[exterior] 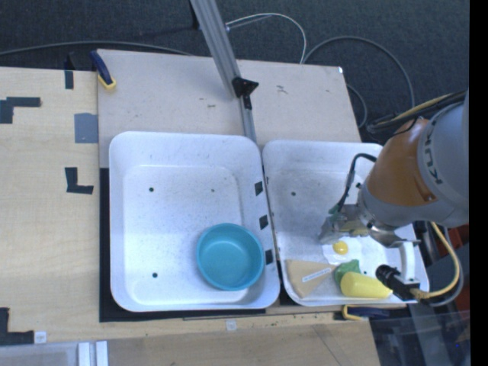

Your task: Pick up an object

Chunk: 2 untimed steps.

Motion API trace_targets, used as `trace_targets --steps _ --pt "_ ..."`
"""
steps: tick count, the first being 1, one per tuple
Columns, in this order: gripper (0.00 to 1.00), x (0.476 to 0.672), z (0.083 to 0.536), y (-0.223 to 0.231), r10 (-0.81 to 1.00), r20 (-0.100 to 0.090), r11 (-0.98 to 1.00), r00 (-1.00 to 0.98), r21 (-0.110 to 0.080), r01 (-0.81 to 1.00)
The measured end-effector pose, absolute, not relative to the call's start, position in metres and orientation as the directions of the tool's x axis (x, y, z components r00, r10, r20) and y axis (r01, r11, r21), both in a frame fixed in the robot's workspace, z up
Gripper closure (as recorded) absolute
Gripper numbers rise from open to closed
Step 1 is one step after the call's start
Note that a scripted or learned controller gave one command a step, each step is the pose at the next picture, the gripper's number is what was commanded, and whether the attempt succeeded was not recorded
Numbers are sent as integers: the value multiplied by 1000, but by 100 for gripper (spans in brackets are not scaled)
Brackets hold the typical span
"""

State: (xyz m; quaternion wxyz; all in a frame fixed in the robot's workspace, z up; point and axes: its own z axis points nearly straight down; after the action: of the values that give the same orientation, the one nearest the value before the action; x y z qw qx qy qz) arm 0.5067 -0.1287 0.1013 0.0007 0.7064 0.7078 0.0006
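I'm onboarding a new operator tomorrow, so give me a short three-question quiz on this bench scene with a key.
1. True or false: the blue bowl sits in the left bin.
2. Which bin is the gripper over? A) left bin B) right bin C) neither
3. Fill in: the small yellow round piece lies just ____ the gripper in the camera view.

Key: 1 true. 2 B. 3 below; it is lying on the bin floor, with the yellow and green toy and the tan wedge nearer the bin's front edge.

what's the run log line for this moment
arm: over right bin | end effector: low, above small yellow piece | blue bowl: left bin | nothing seen held
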Motion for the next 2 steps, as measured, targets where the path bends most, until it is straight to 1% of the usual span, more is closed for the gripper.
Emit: trace_targets --steps 1,2 --pt "100 511 157 -119 1000 0 3 -3 3 1000" --pt "100 510 207 -129 1000 -1 1 -1 3 1000"
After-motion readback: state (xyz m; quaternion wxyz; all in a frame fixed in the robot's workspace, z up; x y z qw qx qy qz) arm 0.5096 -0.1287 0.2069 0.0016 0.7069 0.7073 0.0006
